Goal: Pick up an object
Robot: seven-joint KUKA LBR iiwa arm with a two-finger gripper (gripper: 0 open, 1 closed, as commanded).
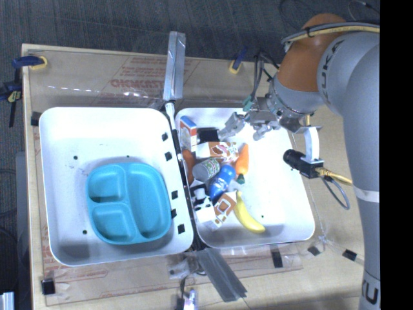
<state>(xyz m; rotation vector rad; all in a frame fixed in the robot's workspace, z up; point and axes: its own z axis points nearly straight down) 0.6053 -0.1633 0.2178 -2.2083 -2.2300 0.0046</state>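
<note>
A grey robot arm's gripper (248,125), fingers spread apart and holding nothing, hovers over the right bin (290,205), just above a heap of objects including a banana (247,216) and blue bottle (221,181).

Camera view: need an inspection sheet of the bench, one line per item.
Surface: bench bears two white bins side by side, left bin and right bin.
Job's things: pile along the right bin's left side: banana, blue bottle, grey can, carrot, small cartons.
Clutter: blue divided tray lying in the left bin.
Claw: claw above the right bin's upper part, over the pile's top end, nothing seen between its fingers.
Cables: dark cables behind the wrist; thin lead by the right bin's right rim.
Surroundings: blue clamps at the bench's left corner.
</note>
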